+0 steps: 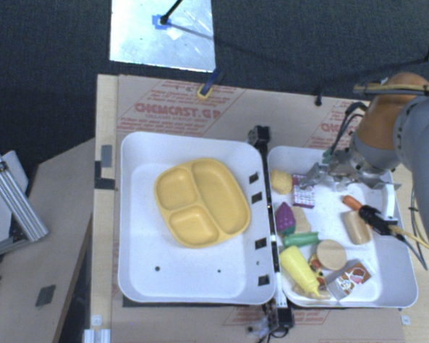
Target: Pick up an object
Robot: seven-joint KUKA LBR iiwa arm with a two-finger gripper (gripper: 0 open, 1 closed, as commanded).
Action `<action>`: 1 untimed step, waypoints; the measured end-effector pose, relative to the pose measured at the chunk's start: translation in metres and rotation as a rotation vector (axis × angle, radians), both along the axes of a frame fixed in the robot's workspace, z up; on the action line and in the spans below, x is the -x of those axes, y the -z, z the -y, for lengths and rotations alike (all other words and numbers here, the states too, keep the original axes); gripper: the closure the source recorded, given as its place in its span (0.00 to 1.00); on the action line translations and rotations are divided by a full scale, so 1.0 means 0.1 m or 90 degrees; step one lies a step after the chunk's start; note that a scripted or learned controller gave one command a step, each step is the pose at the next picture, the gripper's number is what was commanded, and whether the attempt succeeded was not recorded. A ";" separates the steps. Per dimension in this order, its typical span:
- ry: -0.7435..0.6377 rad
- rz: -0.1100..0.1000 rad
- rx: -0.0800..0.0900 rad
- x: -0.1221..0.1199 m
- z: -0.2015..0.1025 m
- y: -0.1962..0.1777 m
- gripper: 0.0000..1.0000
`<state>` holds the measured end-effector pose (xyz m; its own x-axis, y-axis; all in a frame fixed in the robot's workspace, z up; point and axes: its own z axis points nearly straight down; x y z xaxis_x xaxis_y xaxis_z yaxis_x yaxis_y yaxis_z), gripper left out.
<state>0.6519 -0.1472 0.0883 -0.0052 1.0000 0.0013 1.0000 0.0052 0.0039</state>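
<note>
Bench (168, 103) carries two white bins side by side. Left bin (132, 271) holds a yellow divided tray (202, 201), lying diagonally near the bin's centre, nothing in its three wells.

Right bin (403, 284) holds the loose items, crowded along its left wall and near edge: yellow banana-like toy (300, 270), round tan disc (331, 254), small printed packet (347, 277), tan bread-like piece (357, 227), green piece (301, 239), purple piece (285, 218), orange carrot-like piece (351, 202), pale yellow lump (280, 181) at the far-left corner, and a small pink-and-white card (304, 191) just beside it.

Arm (413, 128) reaches in over the bin's far-right corner. Gripper (321, 174) sits low near the far edge, pointing left. Finger spread: cannot tell; too blurred and small. Nothing visibly held.

Key relation: the card lies just below and to the left of the gripper tip, nearest of all items; the yellow lump is next, further left. Judged likeliest target: card. It lies flat, so the grasp looks poor.
</note>
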 end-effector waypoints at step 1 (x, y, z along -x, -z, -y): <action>-0.003 0.006 0.001 -0.03 0.00 -0.16 1.00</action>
<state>0.6552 -0.1470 0.1046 -0.0093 1.0000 -0.0005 0.9999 0.0093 0.0136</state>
